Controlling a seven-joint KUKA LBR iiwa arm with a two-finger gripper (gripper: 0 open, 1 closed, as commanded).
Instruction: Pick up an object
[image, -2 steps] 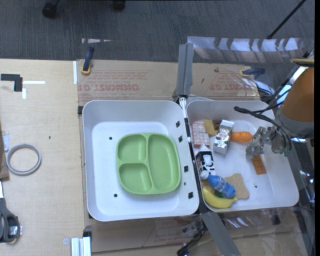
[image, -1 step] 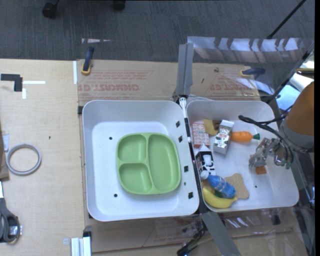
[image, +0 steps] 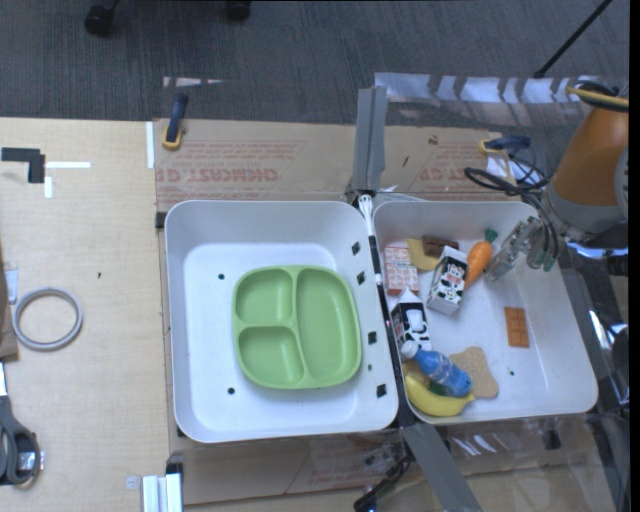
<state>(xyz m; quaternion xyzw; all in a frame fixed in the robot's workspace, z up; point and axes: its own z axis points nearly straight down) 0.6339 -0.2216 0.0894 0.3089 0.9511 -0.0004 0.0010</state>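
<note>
Carrot (image: 481, 258) lies just left of my claw (image: 508, 255) in the right bin (image: 560, 350); I cannot tell its grip state.

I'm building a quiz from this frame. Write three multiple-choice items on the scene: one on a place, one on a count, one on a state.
1. Where does the green plate lie?
A. In the left bin
B. In the right bin
C. On the wooden bench beside the bins

2. How many compartments does the green plate have?
A. Two
B. Three
C. Five

3. How does the banana lie?
A. Held up in the air over the bins
B. On the green plate
C. On the floor of the right bin, at its near edge beside the blue bottle

Answers:
1. A, the plate sits in the middle of the left bin.
2. B, ridges divide it into two sections on the left and one long one on the right.
3. C, the banana rests low in the right bin, well away from the gripper near the carrot.
</note>
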